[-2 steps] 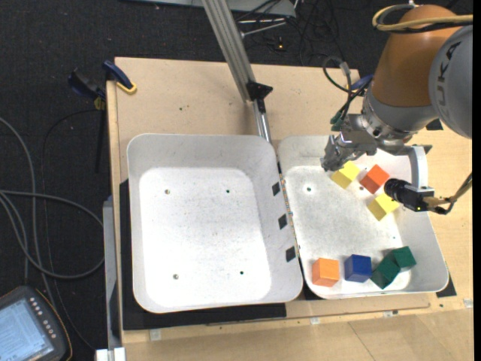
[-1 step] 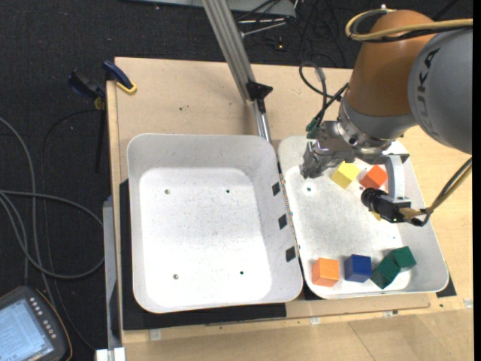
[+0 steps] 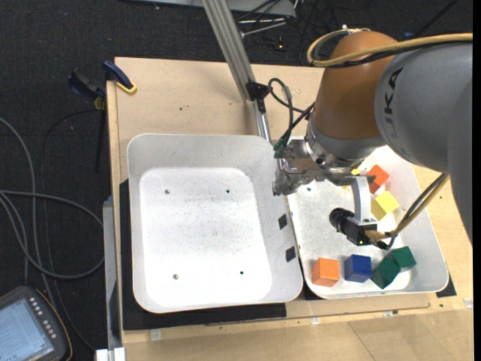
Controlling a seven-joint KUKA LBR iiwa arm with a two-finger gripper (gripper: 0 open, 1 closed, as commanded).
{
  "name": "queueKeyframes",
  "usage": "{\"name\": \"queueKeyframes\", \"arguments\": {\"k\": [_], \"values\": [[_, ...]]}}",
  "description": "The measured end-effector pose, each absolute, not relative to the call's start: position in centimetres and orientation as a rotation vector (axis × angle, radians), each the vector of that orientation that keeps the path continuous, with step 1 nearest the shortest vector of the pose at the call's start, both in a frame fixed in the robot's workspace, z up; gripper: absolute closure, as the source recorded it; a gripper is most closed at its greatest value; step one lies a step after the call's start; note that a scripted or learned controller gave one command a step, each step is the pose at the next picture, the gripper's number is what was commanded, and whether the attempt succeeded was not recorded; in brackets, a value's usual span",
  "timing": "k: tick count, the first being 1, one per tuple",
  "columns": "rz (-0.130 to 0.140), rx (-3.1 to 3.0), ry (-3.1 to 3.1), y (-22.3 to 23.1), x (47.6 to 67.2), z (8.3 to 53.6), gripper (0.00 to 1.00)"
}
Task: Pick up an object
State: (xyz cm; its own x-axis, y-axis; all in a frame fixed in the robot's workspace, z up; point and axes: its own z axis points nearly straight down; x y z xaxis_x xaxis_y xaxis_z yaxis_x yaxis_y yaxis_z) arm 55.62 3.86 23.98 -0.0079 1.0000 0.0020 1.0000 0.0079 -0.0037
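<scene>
I cannot tell the tool's (image 3: 289, 177) state; it should descend toward the blocks at five o'clock, like the blue block (image 3: 359, 268).

1. A wooden bench (image 3: 188, 100) bears two white bins side by side.
2. The left bin (image 3: 143, 224) has a speckled floor.
3. The right bin (image 3: 430, 271) lies touching it.
4. A blue clamp (image 3: 113, 77) with a yellow tip grips the bench's far left corner.
5. A metal pole (image 3: 225, 32) slants up from the bench's far edge.
6. Black cables (image 3: 45, 224) trail over the dark floor at left.
7. A screen (image 3: 22, 329) sits in the near left corner.
</scene>
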Motion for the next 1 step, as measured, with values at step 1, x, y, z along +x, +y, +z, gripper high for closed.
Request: {"name": "queueKeyframes", "arguments": {"k": [1], "values": [[0.002,-2.211,-2.227,8.27,53.68,22.85,1.00]]}}
